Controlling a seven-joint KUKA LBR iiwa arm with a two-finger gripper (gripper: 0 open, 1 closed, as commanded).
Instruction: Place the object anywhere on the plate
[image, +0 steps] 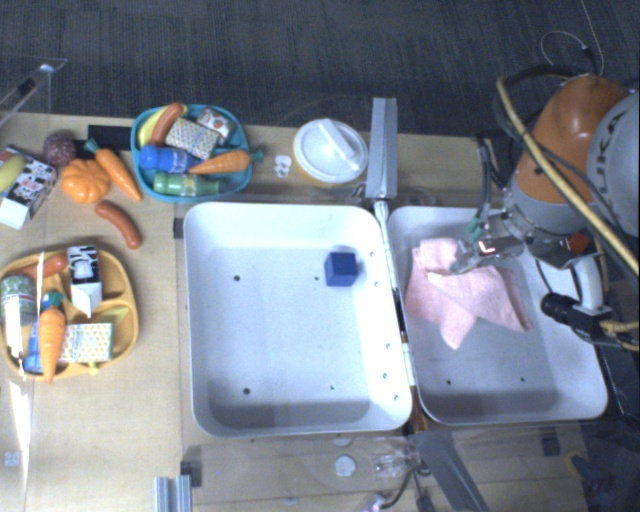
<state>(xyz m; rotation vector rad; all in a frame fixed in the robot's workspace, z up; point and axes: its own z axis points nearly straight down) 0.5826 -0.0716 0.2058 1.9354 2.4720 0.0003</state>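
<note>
Cloth (462, 292), pink and crumpled, lying in the right bin (560, 395), toward ten o'clock of the bin floor, one flap pointing to five o'clock. Touched at its one o'clock edge by the gripper (482, 248), reaching in from three o'clock on the grey arm (600, 160) with its orange band. Jaw state: cannot tell, tips blurred against the fabric. Cannot tell whether any cloth is pinched.

Sitting alone in the left bin (260, 400), toward one o'clock of its floor: a small blue block (342, 268). Well apart at nine o'clock of both bins, on the bench: a yellow plate (124, 300) crowded with toy food. At eleven o'clock of the left bin, a blue bowl (240, 178) of toys; at twelve, a white-lidded tub (331, 150).
</note>
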